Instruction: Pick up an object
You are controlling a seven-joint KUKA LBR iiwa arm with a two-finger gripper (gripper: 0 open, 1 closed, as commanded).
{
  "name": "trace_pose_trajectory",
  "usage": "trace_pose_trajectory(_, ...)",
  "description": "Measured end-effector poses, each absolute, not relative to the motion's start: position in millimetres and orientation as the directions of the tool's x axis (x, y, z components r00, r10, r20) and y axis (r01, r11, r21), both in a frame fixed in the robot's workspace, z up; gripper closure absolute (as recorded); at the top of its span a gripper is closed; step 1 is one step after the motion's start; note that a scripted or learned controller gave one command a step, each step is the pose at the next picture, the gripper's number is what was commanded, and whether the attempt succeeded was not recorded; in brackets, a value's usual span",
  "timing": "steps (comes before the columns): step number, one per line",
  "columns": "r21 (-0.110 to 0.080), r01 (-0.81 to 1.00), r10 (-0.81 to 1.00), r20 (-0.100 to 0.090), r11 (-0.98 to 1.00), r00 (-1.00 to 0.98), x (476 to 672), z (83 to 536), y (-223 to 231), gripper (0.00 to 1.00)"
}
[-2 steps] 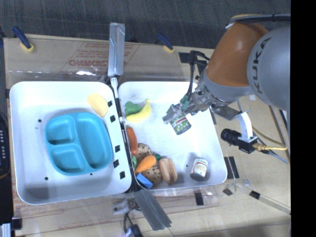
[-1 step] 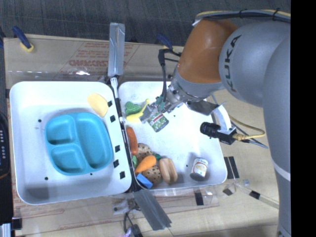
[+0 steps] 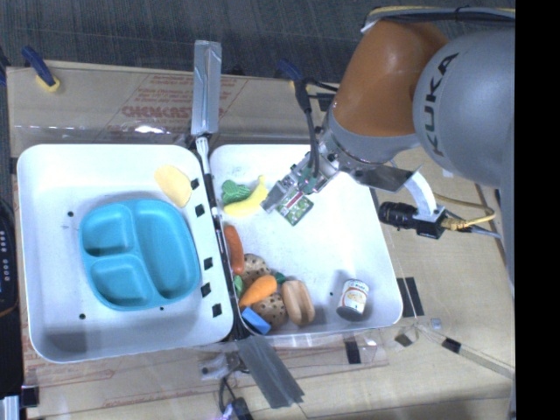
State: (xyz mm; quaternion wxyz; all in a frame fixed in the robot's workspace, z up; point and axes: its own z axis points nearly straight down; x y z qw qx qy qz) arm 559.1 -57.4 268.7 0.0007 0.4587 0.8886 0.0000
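Observation:
My gripper (image 3: 292, 198) hangs over the upper middle of the right bin (image 3: 372, 234), just right of a yellow banana (image 3: 245, 201) with a green leafy piece (image 3: 233, 189) lying on it. Nothing is visibly held. Along the bin's left wall lie a red-orange sausage (image 3: 234, 247), a brown cookie (image 3: 255, 265), an orange carrot (image 3: 259, 290), a hot dog bun (image 3: 297, 302) and a blue piece (image 3: 255, 321). A small can (image 3: 353, 297) stands near the bin's front right corner.
The left bin (image 3: 44, 199) holds a blue divided plate (image 3: 140, 252) and a pale yellow piece (image 3: 174, 185) near its upper right corner. A grey divider bar (image 3: 206, 86) rises between the bins at the back.

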Motion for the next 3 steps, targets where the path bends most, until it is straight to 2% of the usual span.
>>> trace_pose_trajectory(1, -0.006, 0.901, 0.901, 0.003, 0.434, -0.434, 566.9, 213, -25, 1.0)
trace_pose_trajectory(2, -0.001, 0.937, 0.937, -0.001, 0.349, -0.349, 593.0, 244, -77, 1.0)
trace_pose_trajectory(3, -0.003, 0.934, 0.934, 0.0, 0.357, -0.357, 593.4, 253, -75, 1.0)
